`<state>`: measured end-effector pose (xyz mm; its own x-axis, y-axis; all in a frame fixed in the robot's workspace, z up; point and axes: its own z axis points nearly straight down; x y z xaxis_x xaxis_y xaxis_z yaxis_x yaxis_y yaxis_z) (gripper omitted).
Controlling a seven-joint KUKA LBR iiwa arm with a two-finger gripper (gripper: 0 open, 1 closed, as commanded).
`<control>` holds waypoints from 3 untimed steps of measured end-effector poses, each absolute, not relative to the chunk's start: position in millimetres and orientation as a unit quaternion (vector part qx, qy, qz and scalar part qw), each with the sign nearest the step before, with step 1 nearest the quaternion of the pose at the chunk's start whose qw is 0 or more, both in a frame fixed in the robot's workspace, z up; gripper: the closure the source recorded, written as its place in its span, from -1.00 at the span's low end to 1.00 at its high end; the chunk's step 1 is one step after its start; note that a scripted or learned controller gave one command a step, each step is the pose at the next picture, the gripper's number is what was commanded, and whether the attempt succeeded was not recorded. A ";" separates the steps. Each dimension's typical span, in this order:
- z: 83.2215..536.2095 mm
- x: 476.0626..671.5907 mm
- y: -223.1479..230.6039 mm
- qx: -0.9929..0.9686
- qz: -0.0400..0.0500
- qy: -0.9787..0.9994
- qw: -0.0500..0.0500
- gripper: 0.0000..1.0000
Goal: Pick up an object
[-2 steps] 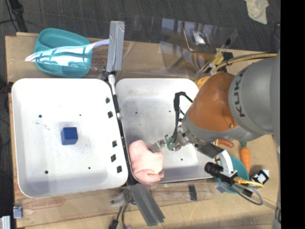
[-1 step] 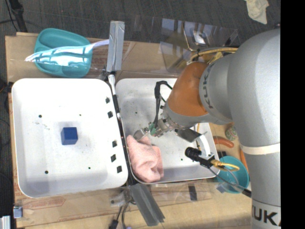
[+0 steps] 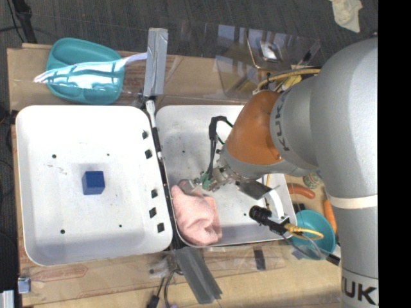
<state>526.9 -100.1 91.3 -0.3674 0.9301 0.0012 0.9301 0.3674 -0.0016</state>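
A small blue cube (image 3: 94,182) lies in the left bin (image 3: 38,172), left of its middle. A pink cloth (image 3: 196,215) is bunched in the near left corner of the right bin (image 3: 186,127). My gripper (image 3: 207,181) is low in the right bin, just above the cloth's upper edge and touching or nearly touching it. The arm's orange band and grey body hide most of the right bin's right half.
A teal scoop (image 3: 83,69) lies beyond the left bin. A teal bowl (image 3: 316,231) and orange items (image 3: 299,191) sit to the right of the right bin. A crumpled white rag (image 3: 343,8) lies on the floor at the far right.
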 end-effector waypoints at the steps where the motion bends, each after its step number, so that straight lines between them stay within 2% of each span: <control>1: 91.6 503.1 -101.1 -0.575 0.000 -0.818 0.001 -1.00; 2: 101.5 504.2 -101.2 -0.573 0.000 -0.819 0.000 1.00; 3: 101.6 504.2 -101.4 -0.573 0.000 -0.819 0.000 -1.00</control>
<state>504.2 -101.4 101.6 -0.3424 0.9395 0.0001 0.9395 0.3424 0.0001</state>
